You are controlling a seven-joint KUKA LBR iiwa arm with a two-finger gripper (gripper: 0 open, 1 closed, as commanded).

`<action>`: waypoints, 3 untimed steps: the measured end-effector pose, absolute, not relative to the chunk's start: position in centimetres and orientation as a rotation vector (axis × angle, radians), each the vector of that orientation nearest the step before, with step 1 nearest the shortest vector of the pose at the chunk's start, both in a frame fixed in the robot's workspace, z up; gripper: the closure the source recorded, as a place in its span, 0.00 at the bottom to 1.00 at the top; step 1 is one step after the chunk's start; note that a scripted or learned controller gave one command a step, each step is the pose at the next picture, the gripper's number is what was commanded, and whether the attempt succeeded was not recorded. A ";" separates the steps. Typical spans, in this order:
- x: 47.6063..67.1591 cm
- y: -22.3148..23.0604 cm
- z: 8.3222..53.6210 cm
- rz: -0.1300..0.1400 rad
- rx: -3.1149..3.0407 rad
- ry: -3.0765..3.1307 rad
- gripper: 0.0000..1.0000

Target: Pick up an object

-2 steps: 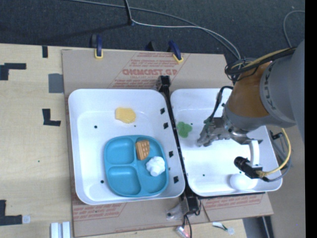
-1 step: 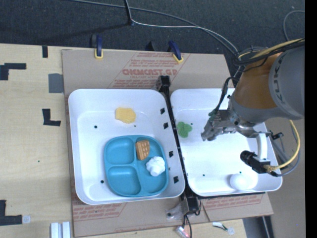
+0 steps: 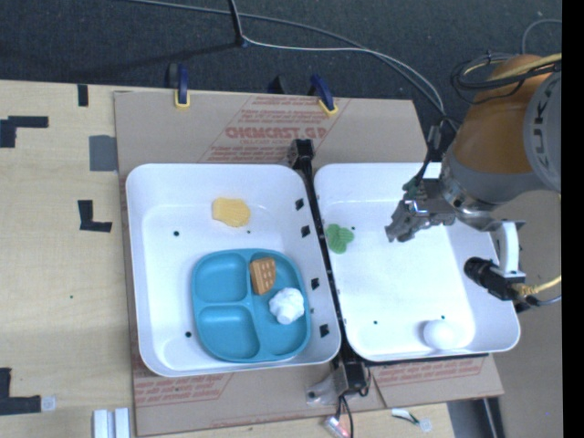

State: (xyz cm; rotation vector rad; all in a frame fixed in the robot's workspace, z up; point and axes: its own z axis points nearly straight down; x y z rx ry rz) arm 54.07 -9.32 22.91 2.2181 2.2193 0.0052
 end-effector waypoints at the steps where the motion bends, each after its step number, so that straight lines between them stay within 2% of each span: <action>1: 54.1 -9.3 26.4 0.003 2.220 2.220 1.00; 3: 52.9 0.0 22.9 -0.002 2.218 2.228 1.00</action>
